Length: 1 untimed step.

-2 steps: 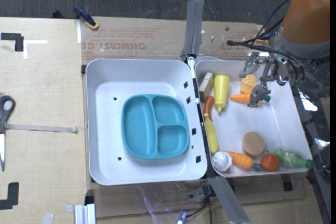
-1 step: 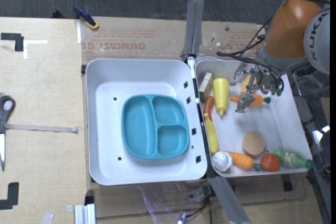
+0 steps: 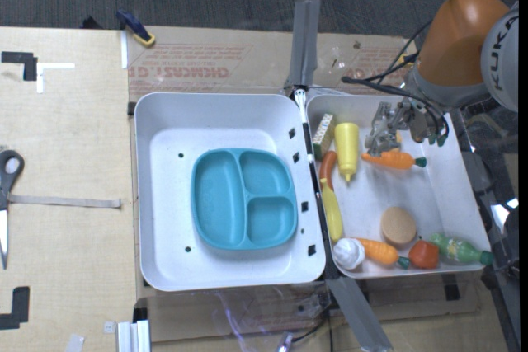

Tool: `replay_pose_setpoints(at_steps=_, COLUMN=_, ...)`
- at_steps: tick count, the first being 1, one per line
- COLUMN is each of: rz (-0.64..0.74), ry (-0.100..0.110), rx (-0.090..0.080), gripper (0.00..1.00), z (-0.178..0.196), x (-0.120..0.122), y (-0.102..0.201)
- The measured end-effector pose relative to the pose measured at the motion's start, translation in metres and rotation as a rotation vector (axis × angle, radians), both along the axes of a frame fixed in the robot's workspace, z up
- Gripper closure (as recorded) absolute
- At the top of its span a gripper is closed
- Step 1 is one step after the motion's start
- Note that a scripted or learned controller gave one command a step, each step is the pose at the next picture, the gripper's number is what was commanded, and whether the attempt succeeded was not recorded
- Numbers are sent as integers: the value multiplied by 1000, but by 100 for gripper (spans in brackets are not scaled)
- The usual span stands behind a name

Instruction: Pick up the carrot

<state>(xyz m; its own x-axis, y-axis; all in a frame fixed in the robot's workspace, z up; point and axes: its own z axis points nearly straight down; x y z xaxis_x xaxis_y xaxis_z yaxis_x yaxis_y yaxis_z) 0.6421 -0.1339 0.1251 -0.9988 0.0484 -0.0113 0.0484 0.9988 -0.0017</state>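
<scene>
Two carrots in the right bin [image 3: 462, 202] — one carrot [image 3: 380, 251] at its near edge beside a tomato [image 3: 424, 255]; farther back, another carrot [image 3: 393, 161] just under the gripper [image 3: 381, 133] — grasp impossible to tell.

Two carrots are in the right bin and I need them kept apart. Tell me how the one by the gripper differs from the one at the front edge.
The upper carrot lies directly under the gripper, apart from the other toys; the front carrot lies far from the gripper, between a white ball and a tomato. The upper carrot lies nearly level across the view; the front carrot slants. Both are orange with green ends, lying flat in the right bin.
</scene>
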Motion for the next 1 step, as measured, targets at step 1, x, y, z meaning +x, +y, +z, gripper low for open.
replay_pose_setpoints(at_steps=1, rz=0, ry=0, rx=0, gripper=0, z=0, x=0, y=0)
